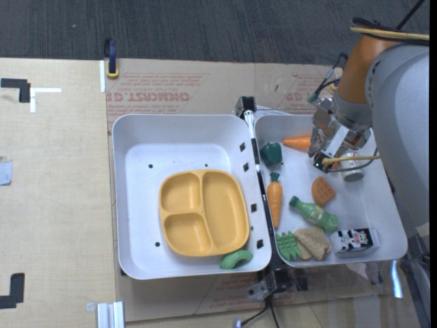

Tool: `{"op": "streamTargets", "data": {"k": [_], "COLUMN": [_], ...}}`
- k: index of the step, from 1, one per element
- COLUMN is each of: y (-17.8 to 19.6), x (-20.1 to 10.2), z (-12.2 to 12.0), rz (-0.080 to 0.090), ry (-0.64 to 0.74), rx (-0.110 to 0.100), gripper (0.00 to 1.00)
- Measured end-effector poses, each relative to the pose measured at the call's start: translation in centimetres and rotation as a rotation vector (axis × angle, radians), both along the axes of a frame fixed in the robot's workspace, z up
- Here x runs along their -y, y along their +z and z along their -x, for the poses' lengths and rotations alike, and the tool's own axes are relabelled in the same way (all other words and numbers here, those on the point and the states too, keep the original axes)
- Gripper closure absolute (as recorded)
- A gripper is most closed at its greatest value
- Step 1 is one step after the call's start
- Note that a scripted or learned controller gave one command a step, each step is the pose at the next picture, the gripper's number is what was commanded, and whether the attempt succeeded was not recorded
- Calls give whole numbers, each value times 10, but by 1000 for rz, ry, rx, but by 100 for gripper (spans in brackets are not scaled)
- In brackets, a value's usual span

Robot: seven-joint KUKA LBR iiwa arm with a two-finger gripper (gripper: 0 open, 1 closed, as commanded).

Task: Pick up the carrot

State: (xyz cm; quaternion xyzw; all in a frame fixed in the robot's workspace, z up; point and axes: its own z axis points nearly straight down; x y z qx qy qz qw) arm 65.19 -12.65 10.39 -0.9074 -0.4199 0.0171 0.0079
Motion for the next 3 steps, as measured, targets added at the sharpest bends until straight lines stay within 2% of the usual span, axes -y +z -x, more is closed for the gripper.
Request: {"op": "streamTargets", "data": {"k": [1,2,3], "y": [0,9,9], "x": [0,0,0], "z": [0,0,0], "rz": [0,2,1], "ry": [1,6,7], "rx": [-1,-2,-3], "gripper": [0,100,0]}}
